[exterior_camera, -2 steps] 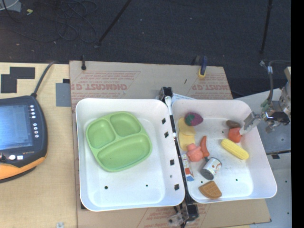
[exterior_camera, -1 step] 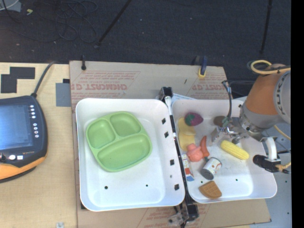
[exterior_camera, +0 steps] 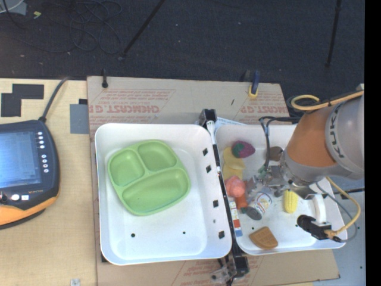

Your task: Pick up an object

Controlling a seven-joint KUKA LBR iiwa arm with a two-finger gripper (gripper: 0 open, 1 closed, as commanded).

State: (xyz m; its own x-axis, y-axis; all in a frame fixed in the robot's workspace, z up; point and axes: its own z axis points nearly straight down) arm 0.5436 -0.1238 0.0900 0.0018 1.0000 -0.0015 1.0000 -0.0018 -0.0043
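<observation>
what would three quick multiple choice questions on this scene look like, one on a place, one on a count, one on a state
1. Which bin holds the green plate?
A. the left bin
B. the right bin
C. neither

2. How many compartments does the green plate have?
A. two
B. three
C. five

3. How does the green plate lie?
A. flat, open side up
B. upside down
C. on edge against the wall

Answers: 1 A, it lies in the left bin, apart from the cluttered right bin. 2 B, two small sections sit above one large. 3 A, its compartments face the camera.

Small objects (exterior_camera: 237, 186) in right bin (exterior_camera: 280, 243)
</observation>
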